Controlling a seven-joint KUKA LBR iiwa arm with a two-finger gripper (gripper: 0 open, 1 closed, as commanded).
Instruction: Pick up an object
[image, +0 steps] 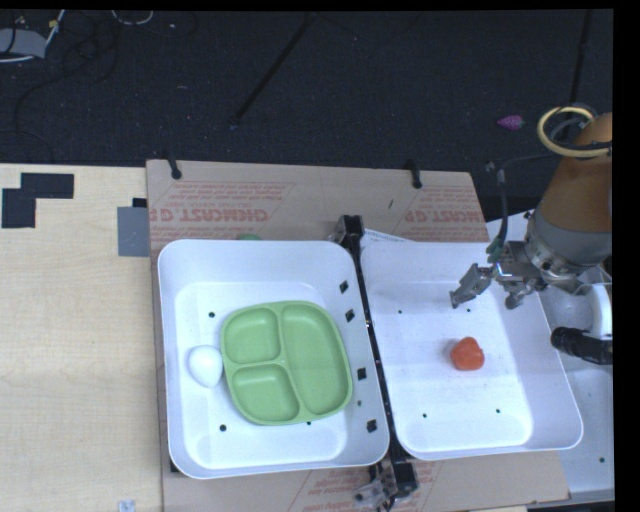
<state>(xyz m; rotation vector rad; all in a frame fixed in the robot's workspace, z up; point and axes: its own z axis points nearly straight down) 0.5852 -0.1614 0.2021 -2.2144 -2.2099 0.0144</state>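
A small red-orange object (466, 353) lies on the floor of the right bin (420, 420), right of its middle. My gripper (492, 294) hangs over the bin's upper right part, just above and slightly right of the red object and not touching it. Its fingers are spread open with nothing between them. The grey arm with its orange band comes in from the right edge.
The left bin (185, 270) holds a green divided plate (285, 360) and a small white egg-shaped object (205, 365) beside the plate's left edge. A black divider (365, 340) runs between the bins. Cardboard lies under both bins.
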